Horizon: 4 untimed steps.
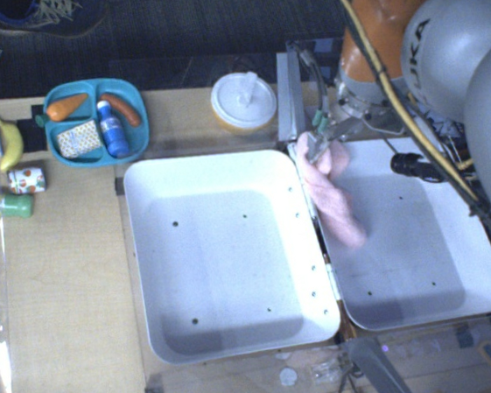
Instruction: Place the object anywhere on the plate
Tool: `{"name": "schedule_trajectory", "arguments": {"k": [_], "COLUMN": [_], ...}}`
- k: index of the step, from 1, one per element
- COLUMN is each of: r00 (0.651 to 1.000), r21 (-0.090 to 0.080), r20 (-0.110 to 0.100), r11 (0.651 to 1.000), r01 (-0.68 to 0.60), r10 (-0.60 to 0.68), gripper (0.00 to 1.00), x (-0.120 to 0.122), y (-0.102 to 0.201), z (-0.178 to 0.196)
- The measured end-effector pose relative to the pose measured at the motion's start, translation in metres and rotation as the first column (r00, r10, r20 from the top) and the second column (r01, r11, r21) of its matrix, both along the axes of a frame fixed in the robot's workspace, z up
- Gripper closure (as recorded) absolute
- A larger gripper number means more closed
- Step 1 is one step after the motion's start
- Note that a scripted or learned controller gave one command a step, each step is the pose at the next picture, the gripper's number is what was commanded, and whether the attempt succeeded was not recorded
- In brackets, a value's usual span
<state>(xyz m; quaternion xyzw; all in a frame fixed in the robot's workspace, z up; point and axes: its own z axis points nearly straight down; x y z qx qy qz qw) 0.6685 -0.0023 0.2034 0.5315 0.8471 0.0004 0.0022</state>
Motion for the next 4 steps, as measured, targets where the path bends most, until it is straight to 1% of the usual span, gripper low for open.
{"name": "schedule_trajectory", "arguments": {"k": [1, 2, 3, 4], "r00": [1.0, 0.917, 0.689, 0.437], "r21": [0.001, 0.001, -0.001, -0.003], "r20": [0.001, 0.0, 0.001, 0.002], "r11": [1.0, 0.917, 0.689, 0.438], "r01": [-0.006, -0.399, -0.724, -0.899], "r10": [0.006, 0.399, 0.724, 0.899], "gripper": [1.0, 1.0, 1.0, 1.0], "x": [0.001, -0.018, -0.029, -0.032], "y": [0.001, 0.05, 0.094, 0.142], "z": [0.022, 0.019, 0.027, 0.023]}}
